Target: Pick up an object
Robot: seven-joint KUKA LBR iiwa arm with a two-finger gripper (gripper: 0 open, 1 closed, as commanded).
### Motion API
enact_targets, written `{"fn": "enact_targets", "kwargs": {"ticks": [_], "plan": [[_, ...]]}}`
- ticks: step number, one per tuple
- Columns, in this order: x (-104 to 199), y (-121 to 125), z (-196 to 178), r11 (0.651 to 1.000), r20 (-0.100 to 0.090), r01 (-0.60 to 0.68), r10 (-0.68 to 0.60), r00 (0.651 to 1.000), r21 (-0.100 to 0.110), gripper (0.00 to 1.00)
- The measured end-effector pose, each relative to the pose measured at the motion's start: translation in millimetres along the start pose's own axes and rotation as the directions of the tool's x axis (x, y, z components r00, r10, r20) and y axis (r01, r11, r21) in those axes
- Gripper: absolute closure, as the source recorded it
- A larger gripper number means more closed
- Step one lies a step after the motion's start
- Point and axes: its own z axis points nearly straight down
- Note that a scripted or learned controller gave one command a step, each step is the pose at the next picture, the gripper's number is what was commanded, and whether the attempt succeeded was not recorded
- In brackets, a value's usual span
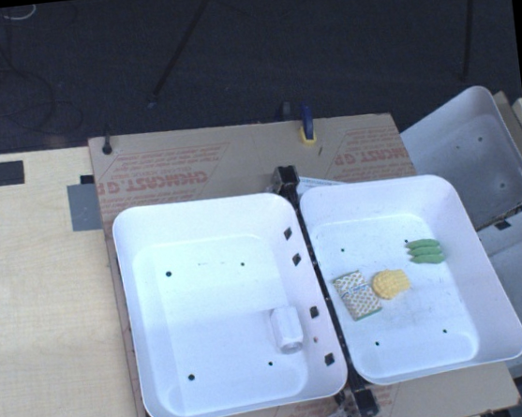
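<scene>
In the right bin (482, 317) lie a yellow corn-like piece (389, 283), a green pea pod (425, 251) and a small patterned grey square packet (357, 295). The packet touches the corn's left side, and the pea pod lies apart, up and to the right. The left bin (168, 375) holds a white cylinder (286, 328) lying near its right wall.
Both bins rest on a cardboard sheet (190, 169) over a light wooden bench (38, 315). A black clip strip (305, 273) joins the bins down the middle. A white curved panel (481, 152) stands at the right, beyond the right bin.
</scene>
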Motion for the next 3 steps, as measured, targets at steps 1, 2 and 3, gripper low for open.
{"fn": "enact_targets", "kwargs": {"ticks": [1,2,3], "plan": [[1,1,-9,1.000,0.000,0.008,-0.008,1.000,0.002,1.00],[2,2,-19,1.000,0.000,0.016,-0.016,1.000,0.004,1.00],[3,3,-28,1.000,0.000,0.024,-0.024,1.000,0.005,1.00]]}}
